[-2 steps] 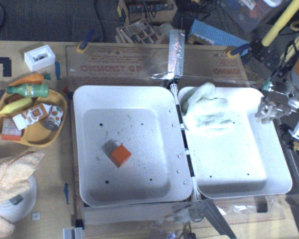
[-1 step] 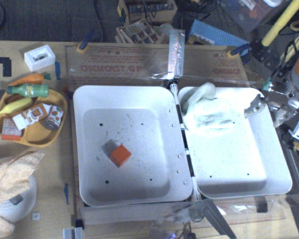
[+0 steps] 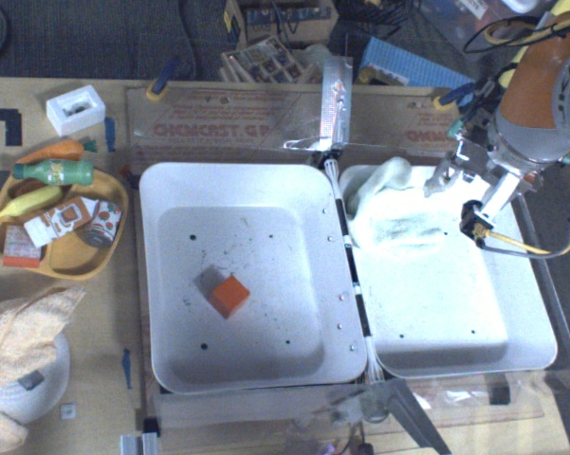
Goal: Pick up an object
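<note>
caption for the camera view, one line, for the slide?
Gripper poised over the white cloth in the right bin; an orange block sits in the left bin.

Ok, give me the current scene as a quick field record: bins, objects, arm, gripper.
left bin: holds one orange block, left of centre
right bin: holds a white cloth bunched in the far left corner
arm: over the right bin's far right edge, reaching in from the right
gripper: above the right bin, right of the cloth, nothing seen between its fingers
block: far from the gripper, in the other bin
beside bins: yellow bowl of toy items on the left
</note>
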You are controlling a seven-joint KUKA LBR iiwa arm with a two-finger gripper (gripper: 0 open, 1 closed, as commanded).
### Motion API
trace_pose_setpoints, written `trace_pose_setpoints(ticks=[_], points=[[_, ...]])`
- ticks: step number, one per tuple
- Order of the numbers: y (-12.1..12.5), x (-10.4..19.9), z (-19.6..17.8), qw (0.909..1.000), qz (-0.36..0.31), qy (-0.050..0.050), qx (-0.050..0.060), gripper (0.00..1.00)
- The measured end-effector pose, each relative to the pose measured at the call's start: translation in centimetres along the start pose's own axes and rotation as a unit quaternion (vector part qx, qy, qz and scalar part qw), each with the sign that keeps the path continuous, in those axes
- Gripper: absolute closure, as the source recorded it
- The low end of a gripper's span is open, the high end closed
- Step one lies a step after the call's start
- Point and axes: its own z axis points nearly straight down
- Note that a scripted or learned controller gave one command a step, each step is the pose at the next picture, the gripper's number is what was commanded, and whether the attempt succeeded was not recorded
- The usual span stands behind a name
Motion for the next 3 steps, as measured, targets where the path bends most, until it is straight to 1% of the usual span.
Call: trace_pose_setpoints(ticks=[1,2,3], points=[[0.8,-4.9,2.4,0.9999,0.014,0.000,0.003,0.00],[-0.9,-5.9,3.2,0.9997,0.023,0.000,0.003,0.00],[0.0,3.8,6.1,0.9998,0.020,0.001,0.000,0.00]])
